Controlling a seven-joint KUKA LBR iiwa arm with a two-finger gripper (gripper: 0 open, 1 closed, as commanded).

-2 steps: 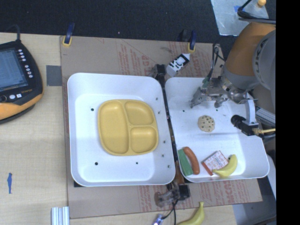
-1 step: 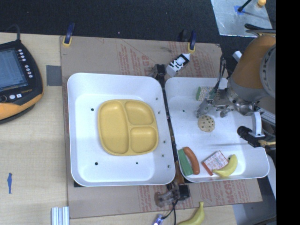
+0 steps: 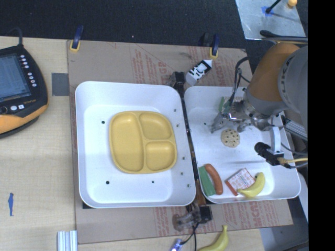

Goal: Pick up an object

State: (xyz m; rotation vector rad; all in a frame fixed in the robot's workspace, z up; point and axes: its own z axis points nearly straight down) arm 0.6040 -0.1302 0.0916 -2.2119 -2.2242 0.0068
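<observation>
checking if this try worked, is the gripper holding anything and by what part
Cannot be told. The gripper is low in the right bin, just above the cookie, but nothing shows between its fingers from this view.

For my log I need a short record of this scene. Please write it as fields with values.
left bin: holds yellow tray
right bin: holds cookie, sausage, green item, red packet, banana
gripper: over right bin, just above cookie
outside bins: second banana at bench front, pendant at left
</observation>
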